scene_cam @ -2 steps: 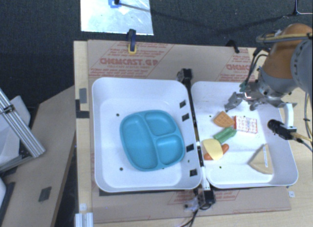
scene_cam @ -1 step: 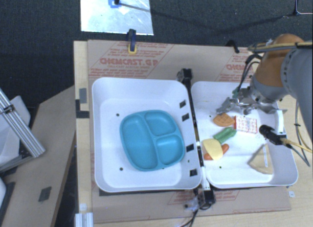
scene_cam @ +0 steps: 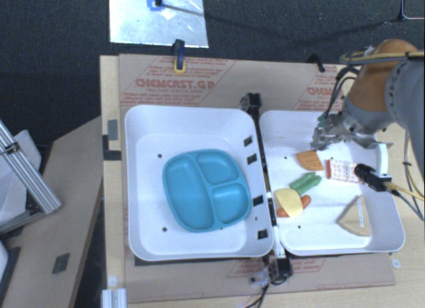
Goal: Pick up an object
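The right bin holds several small items. An orange flat piece lies near its middle, with a green pod, a yellow piece and a small orange-red piece below it. A red-and-white packet and a tan wedge lie further right. My gripper hangs low in the upper part of this bin, just above and to the right of the orange flat piece. Nothing shows as held.
The left bin carries a blue divided plate. A black divider with clips runs between the bins. A black-tipped white part of the arm's tooling reaches over the right bin's right side. Cables trail off the wrist.
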Controlling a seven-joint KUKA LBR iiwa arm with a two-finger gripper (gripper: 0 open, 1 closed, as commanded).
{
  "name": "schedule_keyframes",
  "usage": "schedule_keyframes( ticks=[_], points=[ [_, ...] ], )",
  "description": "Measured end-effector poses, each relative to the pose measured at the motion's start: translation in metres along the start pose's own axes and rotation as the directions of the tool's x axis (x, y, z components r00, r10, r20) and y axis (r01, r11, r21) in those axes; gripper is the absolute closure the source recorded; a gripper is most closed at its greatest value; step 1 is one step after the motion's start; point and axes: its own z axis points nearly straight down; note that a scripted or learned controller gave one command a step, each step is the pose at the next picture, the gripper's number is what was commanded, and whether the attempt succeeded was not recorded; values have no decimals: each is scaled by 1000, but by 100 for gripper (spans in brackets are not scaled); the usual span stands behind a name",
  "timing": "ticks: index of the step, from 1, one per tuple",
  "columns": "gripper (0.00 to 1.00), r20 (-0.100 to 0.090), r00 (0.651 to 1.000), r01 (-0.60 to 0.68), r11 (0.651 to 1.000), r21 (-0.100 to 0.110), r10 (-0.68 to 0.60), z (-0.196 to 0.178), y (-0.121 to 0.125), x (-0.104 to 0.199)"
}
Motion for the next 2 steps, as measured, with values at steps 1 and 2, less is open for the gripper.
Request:
schedule_keyframes(
  ticks=[1, 2],
  points=[
    [100, 4, 1000, -3, 1000, 13, 3, -64, 6, -5],
    [100, 4, 1000, -2, 1000, 14, 2, -119, 9, -5]
  ],
)
